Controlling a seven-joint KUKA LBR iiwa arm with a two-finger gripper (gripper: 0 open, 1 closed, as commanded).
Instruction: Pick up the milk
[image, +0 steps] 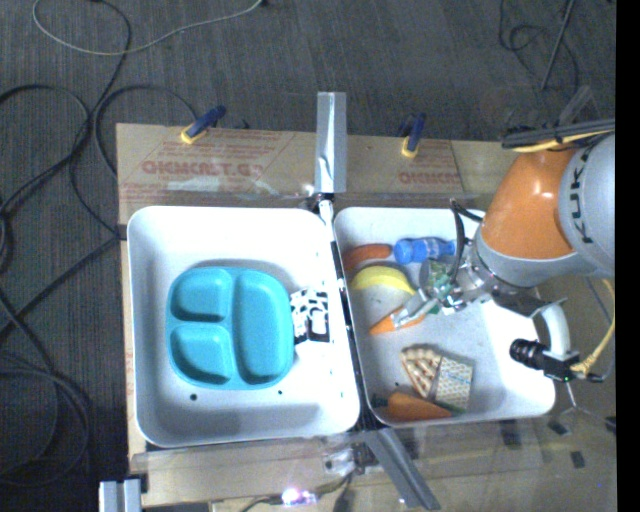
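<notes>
Milk (311, 315): small black-and-white carton in other bin, well apart from gripper (437, 292).
Gripper: among carrot (392, 322), lemon (381, 279), blue bottle (424, 249); finger state, I cannot tell.
Risk: closing here probably grabs wrong item.

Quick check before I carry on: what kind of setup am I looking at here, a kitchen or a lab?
Most likely a robot lab bench. Two white bins sit on a board held by clamps, loose cables trail over carpet, and the food, such as the yellow fruit, looks like toys.
</notes>
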